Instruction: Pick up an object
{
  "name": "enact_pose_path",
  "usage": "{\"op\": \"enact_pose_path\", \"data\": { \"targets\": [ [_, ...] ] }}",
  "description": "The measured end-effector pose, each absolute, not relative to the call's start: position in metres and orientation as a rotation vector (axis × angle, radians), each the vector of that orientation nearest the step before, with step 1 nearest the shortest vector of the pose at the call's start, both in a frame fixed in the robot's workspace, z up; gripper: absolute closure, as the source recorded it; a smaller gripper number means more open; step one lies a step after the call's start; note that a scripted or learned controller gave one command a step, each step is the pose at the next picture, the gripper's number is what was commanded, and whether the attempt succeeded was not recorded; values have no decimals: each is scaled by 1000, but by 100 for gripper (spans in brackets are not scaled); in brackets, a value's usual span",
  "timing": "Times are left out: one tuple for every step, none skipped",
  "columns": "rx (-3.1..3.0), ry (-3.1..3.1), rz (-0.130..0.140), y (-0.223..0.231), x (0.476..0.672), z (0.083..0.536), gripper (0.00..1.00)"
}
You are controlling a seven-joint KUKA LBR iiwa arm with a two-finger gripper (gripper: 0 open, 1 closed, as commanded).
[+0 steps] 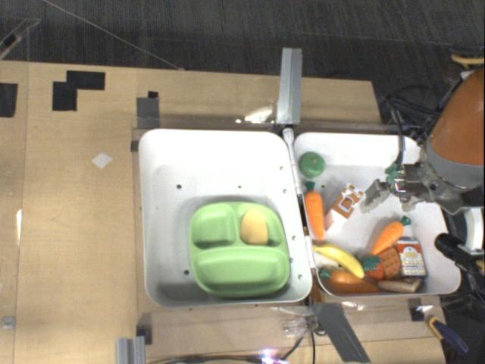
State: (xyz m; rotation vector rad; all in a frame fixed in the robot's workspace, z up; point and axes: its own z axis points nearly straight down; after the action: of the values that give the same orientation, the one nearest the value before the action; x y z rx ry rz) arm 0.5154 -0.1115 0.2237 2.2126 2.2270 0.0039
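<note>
Claw (377,192) hangs over the middle of the right bin (356,144), reaching in from the right on the grey arm with its orange band (462,123); at this slant the tips blur against the white bin floor, so how it is set cannot be told, and nothing is seen gripped in it. Just left of the claw lies a small brown and white carton (348,201), close to it but apart. Below the claw, a short carrot (387,236) lies tilted, its green top up toward the arm. A longer carrot (314,214) lies along the left wall of the same bin, with a green round lid-like piece (311,163) above it near the back corner. Along the front of the right bin sit a banana (339,258), an orange tomato-like piece (350,281) beneath it, a brown waffle-like piece (388,262), a small red and white carton (411,258) and a tan stick-shaped item (398,285), all crowded and touching. The left bin (174,173) holds a green divided plate (239,268) near its front, with a yellow lemon-like piece (255,227) in the upper right compartment. Both bins rest side by side on the wooden counter (68,226)
</note>
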Motion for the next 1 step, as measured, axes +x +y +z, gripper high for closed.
{"op": "enact_pose_path", "data": {
  "targets": [
    [2268,2173,1,-152,490,101,0]
  ]
}}
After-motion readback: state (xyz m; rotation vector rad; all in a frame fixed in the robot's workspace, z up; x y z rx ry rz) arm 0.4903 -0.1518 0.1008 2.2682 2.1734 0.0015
